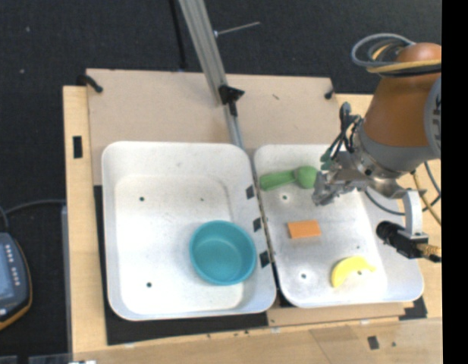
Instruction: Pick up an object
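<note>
A single fixed camera looks down from above the bench [180, 101] at a slant, seemingly tilted toward twelve o'clock. It stands far enough back to take in both the left bin [124, 165] and the right bin [400, 283] whole, with dark floor beyond. The arm [400, 120] enters at three o'clock.

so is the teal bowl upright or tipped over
Upright. The teal bowl sits in the left bin with its round opening facing up, its inside visible from above, nothing in it.
</note>
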Action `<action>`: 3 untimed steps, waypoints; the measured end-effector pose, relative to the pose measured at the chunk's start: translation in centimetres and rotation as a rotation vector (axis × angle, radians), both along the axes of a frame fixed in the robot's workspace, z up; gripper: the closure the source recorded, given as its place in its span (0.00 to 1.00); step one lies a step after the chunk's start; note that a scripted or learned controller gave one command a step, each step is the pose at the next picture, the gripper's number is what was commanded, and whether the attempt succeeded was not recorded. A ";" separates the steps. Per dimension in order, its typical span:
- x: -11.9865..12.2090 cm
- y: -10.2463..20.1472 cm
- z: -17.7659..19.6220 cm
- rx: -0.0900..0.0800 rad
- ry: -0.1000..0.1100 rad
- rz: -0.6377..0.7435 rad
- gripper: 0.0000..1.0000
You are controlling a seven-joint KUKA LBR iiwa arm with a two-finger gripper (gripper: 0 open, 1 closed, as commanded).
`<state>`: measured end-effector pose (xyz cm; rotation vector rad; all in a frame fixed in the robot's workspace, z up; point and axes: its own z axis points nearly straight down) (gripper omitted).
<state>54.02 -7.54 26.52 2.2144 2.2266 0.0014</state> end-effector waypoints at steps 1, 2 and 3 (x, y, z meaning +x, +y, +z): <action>-0.4 4.8 -1.2 0.000 0.001 0.000 1.00; 0.1 10.7 -0.7 0.003 -0.001 0.003 1.00; 0.1 15.9 -2.4 0.001 0.003 0.001 1.00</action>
